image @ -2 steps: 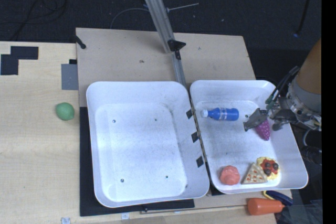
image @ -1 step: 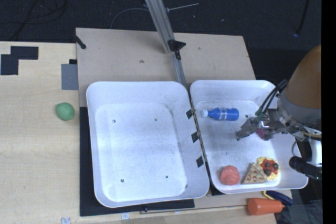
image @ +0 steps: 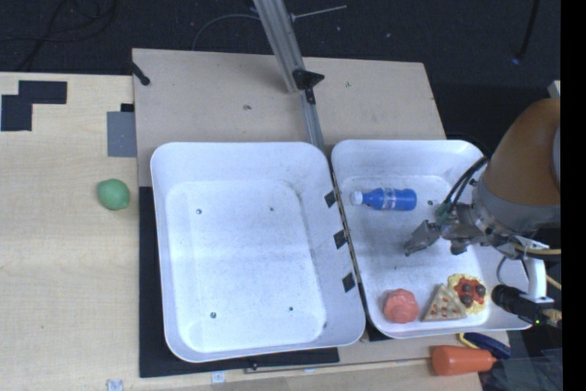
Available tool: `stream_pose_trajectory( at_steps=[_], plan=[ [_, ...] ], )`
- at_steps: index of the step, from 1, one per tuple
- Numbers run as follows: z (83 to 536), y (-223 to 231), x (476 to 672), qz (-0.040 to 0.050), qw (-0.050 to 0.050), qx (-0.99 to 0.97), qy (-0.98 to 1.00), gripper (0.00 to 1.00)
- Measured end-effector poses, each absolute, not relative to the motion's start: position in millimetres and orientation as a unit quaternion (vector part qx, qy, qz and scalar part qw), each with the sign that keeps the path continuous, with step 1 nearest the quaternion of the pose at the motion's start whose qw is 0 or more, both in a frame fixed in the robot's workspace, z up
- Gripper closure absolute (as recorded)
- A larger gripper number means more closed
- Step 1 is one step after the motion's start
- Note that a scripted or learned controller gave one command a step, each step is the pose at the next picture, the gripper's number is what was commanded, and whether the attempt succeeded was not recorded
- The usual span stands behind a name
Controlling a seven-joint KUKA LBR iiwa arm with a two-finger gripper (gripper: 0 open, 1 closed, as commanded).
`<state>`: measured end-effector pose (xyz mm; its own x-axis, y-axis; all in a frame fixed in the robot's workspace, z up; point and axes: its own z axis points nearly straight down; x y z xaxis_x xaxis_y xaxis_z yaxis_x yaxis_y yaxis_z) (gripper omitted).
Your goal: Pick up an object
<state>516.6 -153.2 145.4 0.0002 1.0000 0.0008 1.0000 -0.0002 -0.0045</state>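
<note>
The right bin (image: 403,153) holds a blue bottle (image: 386,199) lying on its side near the back, a red-orange ball (image: 399,305) at the front, and a pizza slice toy (image: 458,297) at the front right. My gripper (image: 430,236) hangs over the middle of the right bin, between the bottle and the pizza slice, with its dark fingers (image: 419,242) spread apart and nothing between them. The arm's orange band (image: 531,151) shows at the right edge.
The left bin (image: 174,162) sits beside the right one, joined by black clips (image: 340,239). A green ball (image: 113,194) lies on the bench far left. An orange carrot-like object (image: 463,359) lies in front of the right bin. A metal rail (image: 279,23) slants behind the bins.
</note>
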Motion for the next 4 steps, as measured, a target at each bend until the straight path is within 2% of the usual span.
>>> stream_pose_trajectory(
  at_steps=[1, 3, 4],
  plan=[
    [157.4, -154.3, 517.5, 0.0002, 0.000, -0.708, -0.706, 1.00],
    [250.6, -150.3, 531.7, -0.0010, -0.001, -0.707, -0.707, 1.00],
    [297.9, -150.7, 532.2, -0.0011, -0.002, -0.707, -0.707, 1.00]
  ],
)
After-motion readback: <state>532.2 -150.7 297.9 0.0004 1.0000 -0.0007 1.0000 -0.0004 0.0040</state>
